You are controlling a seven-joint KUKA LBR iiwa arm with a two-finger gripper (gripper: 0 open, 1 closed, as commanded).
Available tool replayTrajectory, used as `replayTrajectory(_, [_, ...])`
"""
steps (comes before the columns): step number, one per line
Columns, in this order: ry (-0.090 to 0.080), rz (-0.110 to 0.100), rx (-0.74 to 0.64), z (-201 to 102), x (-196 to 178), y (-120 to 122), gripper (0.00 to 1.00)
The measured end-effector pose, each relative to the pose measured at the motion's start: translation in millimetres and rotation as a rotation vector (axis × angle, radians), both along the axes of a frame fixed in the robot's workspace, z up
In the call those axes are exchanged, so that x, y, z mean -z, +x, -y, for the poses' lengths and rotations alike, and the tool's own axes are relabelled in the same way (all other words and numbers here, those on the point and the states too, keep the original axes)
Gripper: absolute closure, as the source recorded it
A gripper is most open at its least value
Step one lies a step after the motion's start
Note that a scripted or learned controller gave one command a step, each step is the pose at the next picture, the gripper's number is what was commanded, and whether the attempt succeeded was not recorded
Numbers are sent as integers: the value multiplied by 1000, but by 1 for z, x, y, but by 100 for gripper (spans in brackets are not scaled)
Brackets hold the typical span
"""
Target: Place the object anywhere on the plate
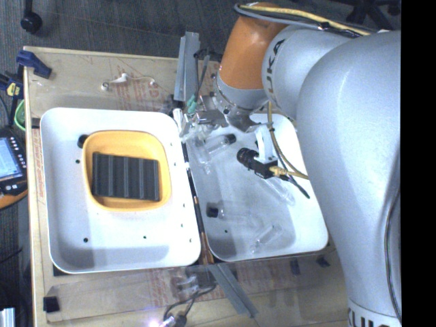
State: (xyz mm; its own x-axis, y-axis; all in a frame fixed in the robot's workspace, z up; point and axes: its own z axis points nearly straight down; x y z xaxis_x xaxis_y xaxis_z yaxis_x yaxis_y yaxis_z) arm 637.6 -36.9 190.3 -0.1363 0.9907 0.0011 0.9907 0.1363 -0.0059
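The robot's two-finger gripper [202, 129] was low in the top corner of the shallow white bin on the right [313, 240], the corner nearest the rounded yellow plate [122, 140]. It was a muddle of shiny and see-through bits, so it was too hard to tell if it was open or closed. Nothing could be made out inside it.

Just past the gripper, on the side away from the yellow plate, a short black tube with a yellow wire [249, 159] hung over the right bin. Above it came the wide orange band [246, 50], and then the big grey arm [327, 114], which covered the side far from the plate.

On the floor of the right bin, a small black thing [213, 211] lay near the wall closest to the plate. A clear, glassy thing [267, 236] lay further from the plate, near the bin's front edge.

The yellow plate sat in the shallow white bin on the left [116, 247]. A dark grey block with ridges [127, 176] lay flat on the plate, right in its middle. It was well apart from the gripper.

Both bins sat side by side on the pale wooden bench [88, 67]. A blue clamp [33, 63] gripped the bench corner, up and to the left of the plate.
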Motion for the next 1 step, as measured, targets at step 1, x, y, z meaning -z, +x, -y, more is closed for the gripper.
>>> replayTrajectory(1, [1, 1, -270, -46, -4, -17, 100])
